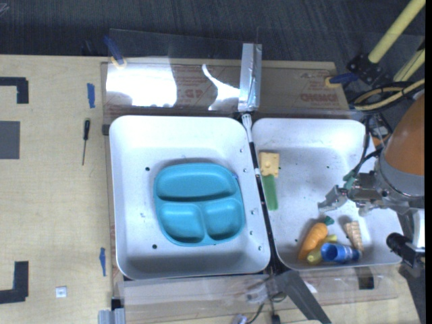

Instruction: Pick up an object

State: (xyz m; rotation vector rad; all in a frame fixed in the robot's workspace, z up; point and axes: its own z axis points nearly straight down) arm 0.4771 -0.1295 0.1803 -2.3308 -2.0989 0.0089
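The right bin holds several small objects. A yellow block with a green strip lies near its left wall. An orange carrot-like toy, a blue bottle with a yellow end and a beige ridged cone lie together near the front edge. My gripper hangs over the right side of this bin, just above and behind that cluster, below the orange wrist band. I see nothing held in it.
The left bin holds a blue divided plate. A clear panel and a metal divider stand behind the bins. Cables and a yellow pole are at the upper right. A wooden bench extends left.
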